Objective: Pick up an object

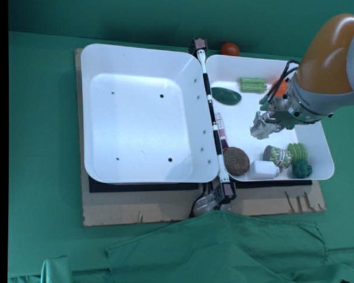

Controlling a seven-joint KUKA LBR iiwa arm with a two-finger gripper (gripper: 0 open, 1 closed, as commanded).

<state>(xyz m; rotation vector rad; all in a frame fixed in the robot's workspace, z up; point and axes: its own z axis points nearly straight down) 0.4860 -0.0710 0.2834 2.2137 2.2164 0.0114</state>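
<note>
My gripper (260,128) hangs over the middle of the right bin (322,135), reaching in from the right. Just below it lies a small patterned can (277,155) on its side, with a light green ridged piece (297,151) beside it. A white block (263,169), a brown round lump (236,161) and a dark green ball (302,169) line the bin's near wall. Further back are a dark green oval (226,95), a pale green bar (253,85) and an orange item (279,88) partly behind the wrist. I see nothing held in the gripper.
The left bin (94,63) sits beside the right one. A thin tube with a red end (221,132) lies along the right bin's left wall. A red ball (229,49) rests on the bench behind the right bin. Green cloth (236,246) bunches at the front.
</note>
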